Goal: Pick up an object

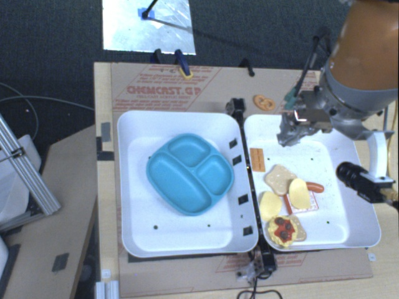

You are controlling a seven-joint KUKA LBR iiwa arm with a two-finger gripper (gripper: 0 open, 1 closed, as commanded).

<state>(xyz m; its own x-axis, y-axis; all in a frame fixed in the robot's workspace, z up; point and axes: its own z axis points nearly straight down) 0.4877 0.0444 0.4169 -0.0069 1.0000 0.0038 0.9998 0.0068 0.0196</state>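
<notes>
The end effector (290,136) hovers at the right bin's (358,229) upper-left; finger state cannot be determined. The hot dog (315,187) lies near-horizontal; bare floor lies right of it.

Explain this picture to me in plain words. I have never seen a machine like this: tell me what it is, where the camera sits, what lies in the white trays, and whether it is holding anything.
One camera sits fixed above the bench and looks down at a slant. The big grey arm with an orange band coming in from the right is a robot arm; the metal gripper at its tip is what grasps things. It hangs over the back of the right shallow white bin, and I see nothing in it. Its job is to pick up an object.

In that bin lies a heap of toy food: a tan bread-shaped piece, yellow slices, a small red sausage, an orange rectangular block and a round yellow piece with red topping.

The left shallow white bin holds a blue plastic plate with three compartments.
</notes>
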